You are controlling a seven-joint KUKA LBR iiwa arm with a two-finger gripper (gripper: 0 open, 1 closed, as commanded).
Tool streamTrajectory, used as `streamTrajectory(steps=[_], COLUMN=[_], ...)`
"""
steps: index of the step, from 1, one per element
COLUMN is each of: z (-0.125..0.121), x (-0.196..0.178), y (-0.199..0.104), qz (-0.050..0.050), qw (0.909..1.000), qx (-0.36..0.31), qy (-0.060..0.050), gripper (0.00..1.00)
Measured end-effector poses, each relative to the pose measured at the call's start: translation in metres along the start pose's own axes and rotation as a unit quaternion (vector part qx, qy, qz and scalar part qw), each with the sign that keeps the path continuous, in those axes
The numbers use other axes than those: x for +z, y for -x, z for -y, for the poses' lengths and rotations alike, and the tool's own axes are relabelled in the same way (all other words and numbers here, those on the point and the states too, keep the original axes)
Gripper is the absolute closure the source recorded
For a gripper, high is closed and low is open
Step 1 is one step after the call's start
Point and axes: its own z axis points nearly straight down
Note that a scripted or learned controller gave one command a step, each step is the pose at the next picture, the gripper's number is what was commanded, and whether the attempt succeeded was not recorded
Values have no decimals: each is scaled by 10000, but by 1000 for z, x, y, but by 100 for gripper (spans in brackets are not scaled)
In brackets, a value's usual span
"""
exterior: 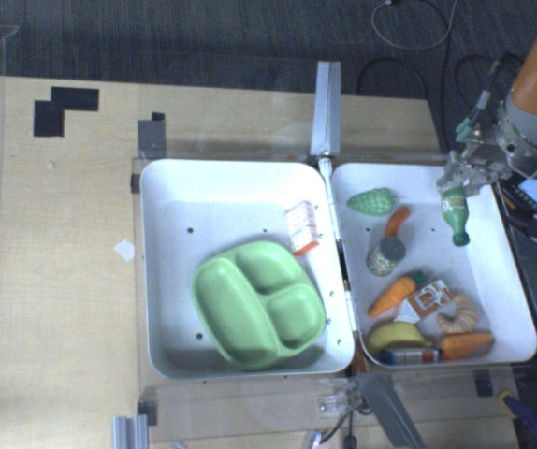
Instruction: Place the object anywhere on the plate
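Note:
A light green plate (259, 302) with three compartments lies in the left bin (170, 251), toward its front. My gripper (455, 183) hangs over the far right part of the right bin (507, 279). A small green bottle (457, 218) hangs upright from its fingers, so the gripper is shut on the bottle's top. The bottle is well to the right of the plate, across the divider between the bins.
A red and white packet (301, 227) leans on the left bin's right wall. The right bin holds a green leafy toy (373, 201), a red chili (398, 220), a grey can (386, 253), a carrot (392, 296), a small box (432, 299), a bagel (457, 314) and a banana (395, 333).

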Motion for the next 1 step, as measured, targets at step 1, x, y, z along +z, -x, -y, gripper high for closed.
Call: streamTrajectory(steps=[1], z=[0], x=[0], y=[0], qz=[0], qw=[10000], qx=[0], qy=[1], gripper=[0])
